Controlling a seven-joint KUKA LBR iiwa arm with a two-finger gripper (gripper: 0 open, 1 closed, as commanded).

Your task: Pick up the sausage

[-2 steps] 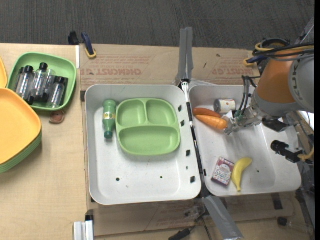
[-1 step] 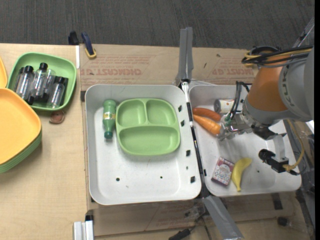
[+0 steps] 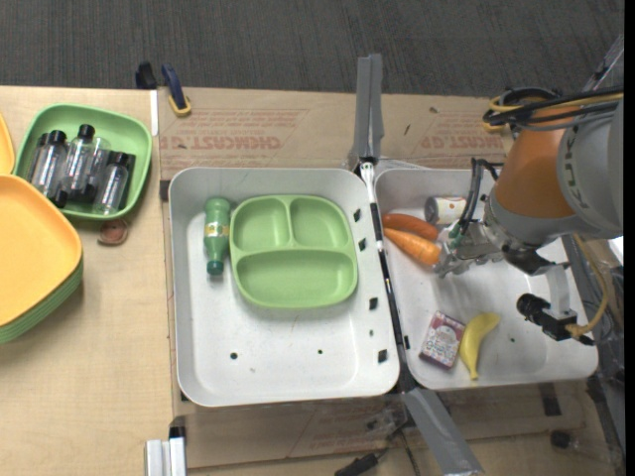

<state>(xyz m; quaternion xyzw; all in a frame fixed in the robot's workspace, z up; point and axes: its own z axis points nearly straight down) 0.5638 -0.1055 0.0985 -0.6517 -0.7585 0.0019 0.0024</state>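
Now the sausage [image 3: 410, 225] lies just left of the claw [image 3: 458, 256], long axis running left-right; claw state I cannot tell.

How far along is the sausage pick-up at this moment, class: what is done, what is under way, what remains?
Done: the arm has reached into the right bin. Under way: the gripper sits low at the right end of the sausage, which lies on the bin floor near the left wall. Whether it has a grip cannot be made out. Left: securing the sausage and lifting it off the floor.
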